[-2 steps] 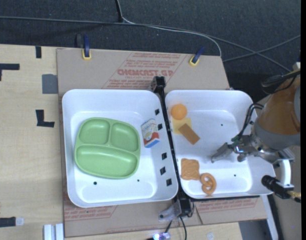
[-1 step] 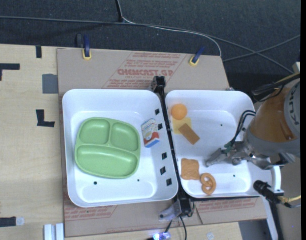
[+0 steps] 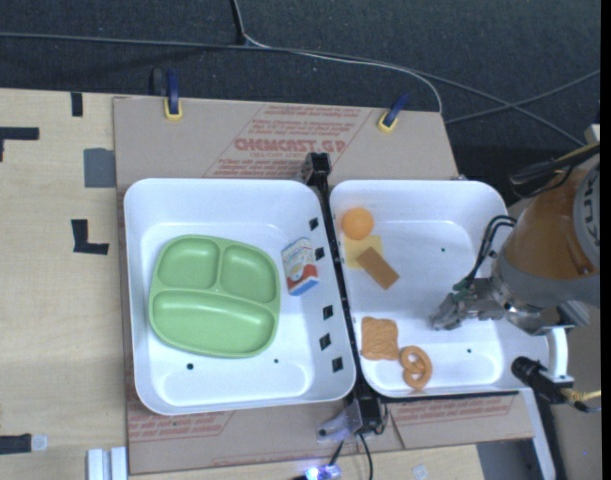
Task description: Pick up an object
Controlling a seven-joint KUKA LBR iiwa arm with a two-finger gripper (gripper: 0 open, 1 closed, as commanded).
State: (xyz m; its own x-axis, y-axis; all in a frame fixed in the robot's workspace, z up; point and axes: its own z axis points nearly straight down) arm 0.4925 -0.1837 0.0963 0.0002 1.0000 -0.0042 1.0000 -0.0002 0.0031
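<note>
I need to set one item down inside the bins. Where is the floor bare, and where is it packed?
Right bin: bare floor between the orange ball and the gripper; crowded along the divider, with the brown block, waffle and pretzel. Left bin: the green plate takes the middle, the carton beside it; a bare strip lies along the near wall.

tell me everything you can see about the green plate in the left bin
The green plate is a pale green tray that looks like plastic, rounded at the corners and split into three compartments: two small ones on the far side, one long one on the near side. It lies flat on the floor of the left bin, toward its left side. It holds nothing, and nothing touches it.
</note>
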